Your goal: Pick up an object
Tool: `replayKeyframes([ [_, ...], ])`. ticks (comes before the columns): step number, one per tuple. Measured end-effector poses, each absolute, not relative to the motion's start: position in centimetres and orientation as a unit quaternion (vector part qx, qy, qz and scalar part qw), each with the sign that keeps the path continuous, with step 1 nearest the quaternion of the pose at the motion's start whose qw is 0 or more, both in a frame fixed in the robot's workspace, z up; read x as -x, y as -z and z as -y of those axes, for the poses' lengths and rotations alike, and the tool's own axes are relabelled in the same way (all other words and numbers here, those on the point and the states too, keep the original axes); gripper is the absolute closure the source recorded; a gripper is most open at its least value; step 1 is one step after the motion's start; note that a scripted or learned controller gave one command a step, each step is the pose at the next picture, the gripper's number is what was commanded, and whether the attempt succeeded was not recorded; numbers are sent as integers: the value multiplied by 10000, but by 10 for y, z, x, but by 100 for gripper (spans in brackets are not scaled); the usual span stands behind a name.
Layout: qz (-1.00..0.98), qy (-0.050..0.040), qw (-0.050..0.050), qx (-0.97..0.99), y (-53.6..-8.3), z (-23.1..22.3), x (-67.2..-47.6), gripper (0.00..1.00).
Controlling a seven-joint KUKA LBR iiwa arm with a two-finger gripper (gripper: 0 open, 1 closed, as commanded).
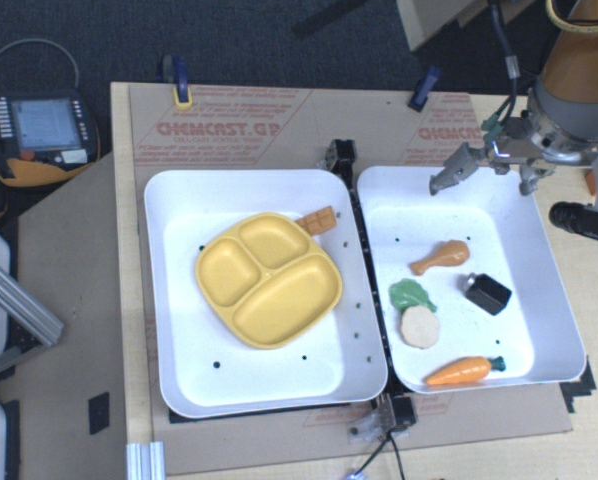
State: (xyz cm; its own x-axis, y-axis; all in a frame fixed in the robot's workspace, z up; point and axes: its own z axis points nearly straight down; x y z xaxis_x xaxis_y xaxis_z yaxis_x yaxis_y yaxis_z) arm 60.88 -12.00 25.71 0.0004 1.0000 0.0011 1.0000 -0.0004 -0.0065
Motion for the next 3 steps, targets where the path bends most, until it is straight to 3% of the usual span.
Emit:
replayKeyframes([
  [1,7073,-3,7,7069,-260,120,-610,0],
  [3,7071,-14,20,7071,-158,115,-606,0],
])
